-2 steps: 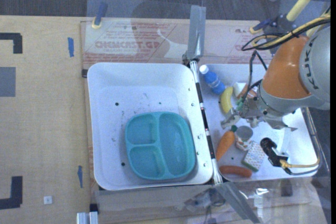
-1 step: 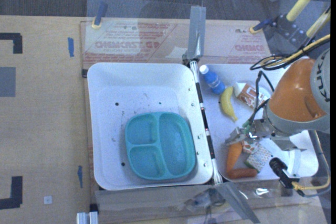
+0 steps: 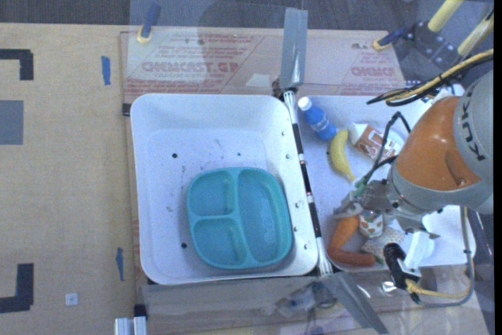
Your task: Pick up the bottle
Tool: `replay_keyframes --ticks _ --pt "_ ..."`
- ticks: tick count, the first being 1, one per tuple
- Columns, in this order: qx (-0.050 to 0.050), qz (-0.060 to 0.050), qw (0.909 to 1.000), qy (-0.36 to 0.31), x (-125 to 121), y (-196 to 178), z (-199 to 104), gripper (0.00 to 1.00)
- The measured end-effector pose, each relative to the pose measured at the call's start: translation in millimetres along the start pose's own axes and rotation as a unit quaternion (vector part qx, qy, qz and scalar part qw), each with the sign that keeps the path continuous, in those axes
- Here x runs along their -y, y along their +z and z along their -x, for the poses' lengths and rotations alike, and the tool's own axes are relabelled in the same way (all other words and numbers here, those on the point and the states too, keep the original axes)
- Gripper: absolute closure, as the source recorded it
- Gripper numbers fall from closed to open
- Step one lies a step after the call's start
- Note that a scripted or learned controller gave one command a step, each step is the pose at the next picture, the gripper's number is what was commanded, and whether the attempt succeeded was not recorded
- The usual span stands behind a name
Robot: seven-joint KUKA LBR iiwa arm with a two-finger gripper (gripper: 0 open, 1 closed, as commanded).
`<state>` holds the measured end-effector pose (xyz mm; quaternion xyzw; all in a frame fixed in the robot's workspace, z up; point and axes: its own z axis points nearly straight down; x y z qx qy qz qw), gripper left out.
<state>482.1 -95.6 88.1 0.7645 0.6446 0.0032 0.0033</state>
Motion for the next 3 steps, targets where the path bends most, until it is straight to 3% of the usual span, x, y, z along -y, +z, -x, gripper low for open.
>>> replay_keyframes --ticks 1,2,3 --pt "0.001 0.002 1.0000 0.002 -1 -10 2 1.00" --pt "0.000 -0.005 0.9994 -0.034 12 -137 -62 1.00" --pt "0.001 -0.004 0.9972 -0.075 -37 -128 -70 1.00"
